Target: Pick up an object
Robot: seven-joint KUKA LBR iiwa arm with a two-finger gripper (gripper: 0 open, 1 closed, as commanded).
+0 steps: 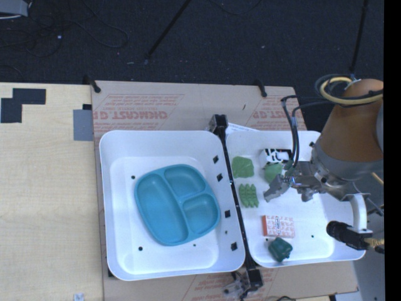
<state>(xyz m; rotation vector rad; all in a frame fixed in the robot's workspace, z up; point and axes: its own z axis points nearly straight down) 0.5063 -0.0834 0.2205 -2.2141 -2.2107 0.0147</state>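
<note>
Camera view: three green pieces [243, 166], one teal block [280, 249], one blue plate [177, 203].

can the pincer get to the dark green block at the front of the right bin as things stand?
Probably yes. The dark green block lies apart from the red-and-white packet, nothing over it, with the pincer above the same bin.

I am reaching in from the right, my gripper [276, 190] hanging over the right bin [313, 246], just beside a light green piece [272, 170] and a black-and-white item [276, 153] near the bin's far side. Below me in that bin are lying a green block [243, 166], a ridged green piece [248, 195], a red-and-white packet [277, 225] and a dark teal object [280, 249]. The left bin [119, 168] is holding a blue divided plate [176, 203].
</note>
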